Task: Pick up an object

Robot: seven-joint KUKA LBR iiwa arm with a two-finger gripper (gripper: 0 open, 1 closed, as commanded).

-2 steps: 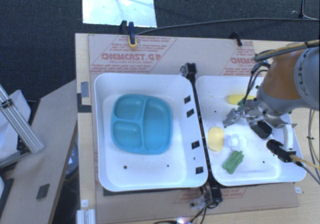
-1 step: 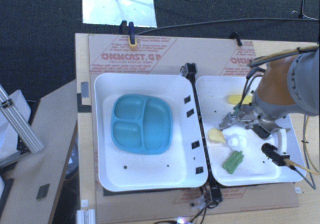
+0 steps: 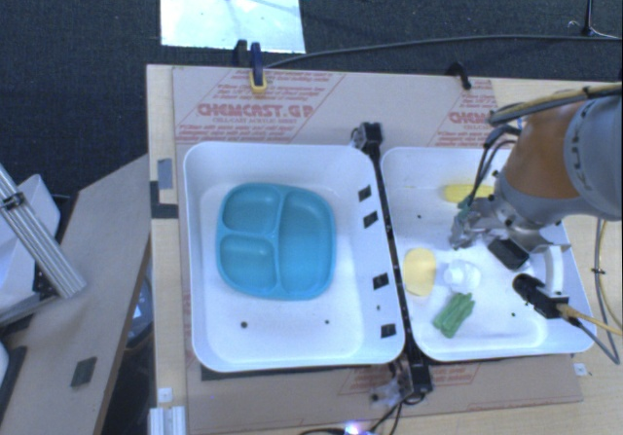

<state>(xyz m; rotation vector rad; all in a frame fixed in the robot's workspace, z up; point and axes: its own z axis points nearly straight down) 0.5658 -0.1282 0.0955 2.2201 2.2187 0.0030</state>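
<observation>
Overhead, the arm's pincer (image 3: 465, 229) hangs low in the right bin (image 3: 487, 345), just above a white object (image 3: 461, 276) flanked by yellow (image 3: 420, 271) and green pieces (image 3: 453, 314); whether it is open cannot be told. A clean pick probably needs centring over one item.

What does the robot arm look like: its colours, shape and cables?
The arm is thick and rounded, grey with a broad orange band above the wrist. Its gripper is a darker metal part. Thin dark cables run along the arm, and a black plug with a yellow cable hangs beneath.
</observation>
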